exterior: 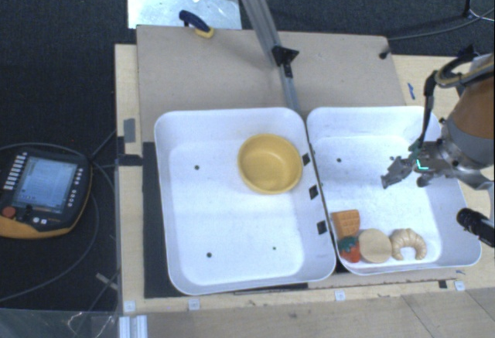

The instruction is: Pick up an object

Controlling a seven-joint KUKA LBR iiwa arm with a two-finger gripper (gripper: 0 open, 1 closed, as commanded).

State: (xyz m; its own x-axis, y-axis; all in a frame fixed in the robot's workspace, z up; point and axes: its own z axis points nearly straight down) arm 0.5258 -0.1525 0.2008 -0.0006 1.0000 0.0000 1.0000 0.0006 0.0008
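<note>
The surface (232, 66) carries two shallow white bins side by side, and the right bin (363, 124) serves as landmark here. The arm (472, 124) reaches over that bin's right wall, and the gripper (394, 174) hangs above the bare middle of the bin floor, pointing toward the left bin. Whether the fingers are wide or narrow cannot be told from this view; nothing is seen between them. The candidate objects lie clustered along the near wall of the right bin, apart from the gripper: an orange block (346, 221) nearest the left bin, a red and green piece (350, 248) just below it, a round tan biscuit-like disc (375, 246) touching that piece, and a croissant (409, 243) just beside the disc. The left bin (224, 251) adjoins the right bin and holds a yellow bowl (270, 163), upright, close to the shared wall. A handheld control pendant (40, 189) lies on the dark floor well left of both bins.
</note>
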